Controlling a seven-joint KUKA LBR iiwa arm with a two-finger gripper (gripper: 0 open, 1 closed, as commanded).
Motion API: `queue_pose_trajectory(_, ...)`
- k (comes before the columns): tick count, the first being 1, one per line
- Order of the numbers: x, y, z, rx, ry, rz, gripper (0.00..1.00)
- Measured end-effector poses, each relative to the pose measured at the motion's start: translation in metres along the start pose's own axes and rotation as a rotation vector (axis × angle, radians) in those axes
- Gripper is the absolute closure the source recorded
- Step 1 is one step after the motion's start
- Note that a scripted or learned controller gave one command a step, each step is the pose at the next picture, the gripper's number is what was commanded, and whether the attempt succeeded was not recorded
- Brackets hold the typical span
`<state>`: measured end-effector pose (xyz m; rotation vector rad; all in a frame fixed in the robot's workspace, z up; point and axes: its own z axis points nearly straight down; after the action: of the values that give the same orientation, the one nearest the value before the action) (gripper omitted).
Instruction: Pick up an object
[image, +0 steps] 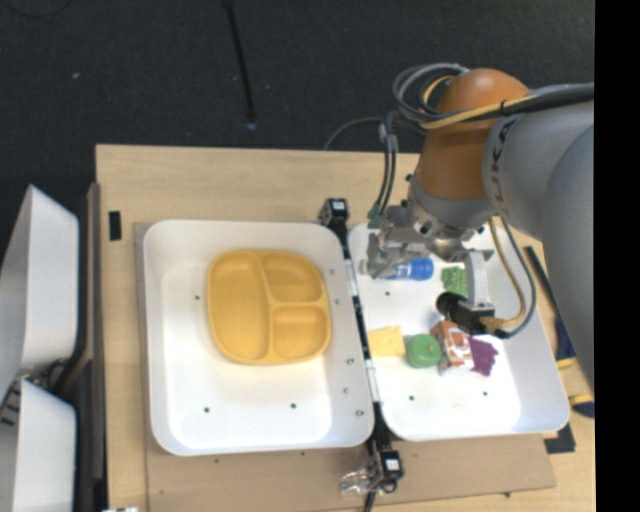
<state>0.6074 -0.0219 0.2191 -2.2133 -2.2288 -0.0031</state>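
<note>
1. From my seat, the step in hand is the descent onto a pick. The gripper hangs low over the far left corner of the right bin, and I judge it wants a straight, slow drop with its fingers either side of one single thing, not a plunge into the heap.

2. I cannot tell whether the gripper is released or clenched; the wrist and the orange band cover it from above, and I see nothing gripped in it.

3. Nearest to it is a small blue piece, lying just beside the gripper on its right, seemingly touching it. I take this as the likeliest target. It sits close to the wall between the bins, so I would keep clear of that wall.

4. A little further right of the gripper lies a green block, near the blue piece and partly behind a cable.

5. Further off, toward the near edge of that bin, lie a yellow block, a round green piece, an orange and white packet and a purple thing, bunched close together. These are harder to pick singly.

6. Furthest, across the wall to the gripper's left, the left bin holds a yellow divided tray, well apart from the gripper.
</note>
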Motion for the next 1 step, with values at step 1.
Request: queue_pose_trajectory(1,0.051,0.0001,0.0043,0.002,-0.001,0.0,1.0)
